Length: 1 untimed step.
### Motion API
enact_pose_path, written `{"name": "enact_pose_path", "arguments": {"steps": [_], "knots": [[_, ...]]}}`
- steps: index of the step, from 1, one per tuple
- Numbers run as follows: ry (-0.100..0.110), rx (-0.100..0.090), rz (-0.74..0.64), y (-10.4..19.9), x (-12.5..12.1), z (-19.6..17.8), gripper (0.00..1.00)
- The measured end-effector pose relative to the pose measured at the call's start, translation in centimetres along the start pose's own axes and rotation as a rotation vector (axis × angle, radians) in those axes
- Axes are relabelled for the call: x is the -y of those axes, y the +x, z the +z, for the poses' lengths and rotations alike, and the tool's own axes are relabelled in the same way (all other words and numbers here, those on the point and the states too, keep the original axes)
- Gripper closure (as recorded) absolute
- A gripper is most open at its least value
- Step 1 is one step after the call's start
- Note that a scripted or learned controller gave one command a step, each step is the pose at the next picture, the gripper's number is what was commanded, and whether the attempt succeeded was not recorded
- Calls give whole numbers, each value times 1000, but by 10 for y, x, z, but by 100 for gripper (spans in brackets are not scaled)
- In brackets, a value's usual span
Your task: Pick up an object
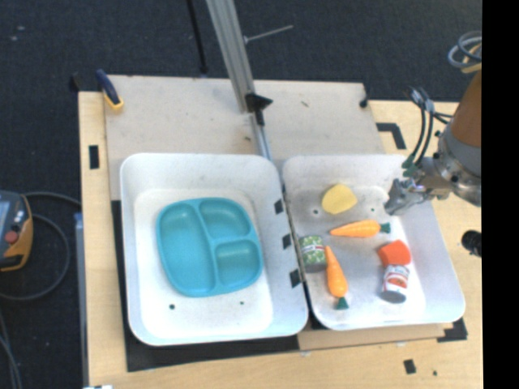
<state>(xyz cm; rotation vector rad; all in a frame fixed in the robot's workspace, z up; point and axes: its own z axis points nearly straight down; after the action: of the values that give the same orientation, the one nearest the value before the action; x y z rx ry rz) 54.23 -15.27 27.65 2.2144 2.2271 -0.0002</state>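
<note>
Camera view shows, in the left white bin [138, 314], a turquoise plastic divided plate [209, 245]. In the right white bin [442, 294] lie a small green-labelled can [312, 252], a short orange toy carrot [336, 278], a yellow rounded toy [339, 198], a long orange carrot [357, 230] and a red-capped bottle [395, 271]. The end effector [400, 197] hovers near the bin's far right edge, holding nothing; I cannot tell its finger gap.
</note>
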Motion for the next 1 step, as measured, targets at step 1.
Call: {"name": "enact_pose_path", "arguments": {"steps": [1], "knots": [[-2, -1, -2, 56, -15, -3, 100]]}}
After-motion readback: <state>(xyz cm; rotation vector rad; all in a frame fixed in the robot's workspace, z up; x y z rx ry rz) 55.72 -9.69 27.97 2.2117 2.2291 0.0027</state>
